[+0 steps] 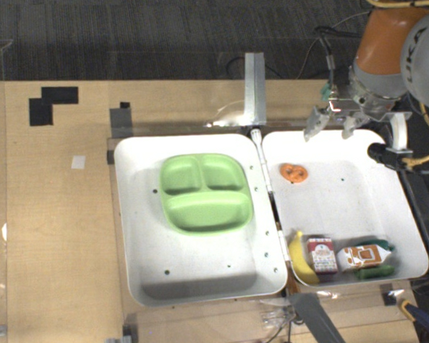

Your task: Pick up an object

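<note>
My gripper (330, 129) hangs over the far edge of the right bin (390, 193), its two fingers spread apart and open with nothing between them. A small orange object (294, 172) lies in that bin's far left part, a little below and left of the gripper. Along the bin's near wall lie a yellow banana (299, 259), a small red and white carton (321, 255), a brown and white carton (362, 254) and a green item (373, 271) pressed against the wall.
The left bin (142, 229) holds a green divided plate (203, 191) near its middle. A metal post (256, 92) stands behind the ridge between the bins. Black cables (398, 156) run along the right bin's right side.
</note>
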You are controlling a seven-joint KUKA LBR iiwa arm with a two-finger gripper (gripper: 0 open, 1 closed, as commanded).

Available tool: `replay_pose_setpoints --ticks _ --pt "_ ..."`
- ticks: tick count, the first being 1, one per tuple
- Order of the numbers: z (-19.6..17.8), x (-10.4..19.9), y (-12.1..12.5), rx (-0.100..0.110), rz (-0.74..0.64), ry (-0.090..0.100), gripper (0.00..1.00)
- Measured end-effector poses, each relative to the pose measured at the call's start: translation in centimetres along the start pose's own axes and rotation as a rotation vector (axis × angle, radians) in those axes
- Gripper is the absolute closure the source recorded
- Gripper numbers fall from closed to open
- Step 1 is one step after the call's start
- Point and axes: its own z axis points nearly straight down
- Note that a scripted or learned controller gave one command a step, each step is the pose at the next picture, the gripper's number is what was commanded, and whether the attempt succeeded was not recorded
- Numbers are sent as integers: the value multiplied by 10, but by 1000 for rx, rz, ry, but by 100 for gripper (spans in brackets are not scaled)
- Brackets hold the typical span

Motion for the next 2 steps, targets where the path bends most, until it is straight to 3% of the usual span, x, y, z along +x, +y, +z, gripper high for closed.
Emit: replay_pose_setpoints --ticks 1,2 --pt "87 21 0 1 -47 0 0" --pt "125 17 -23 -8 -65 -1 0"
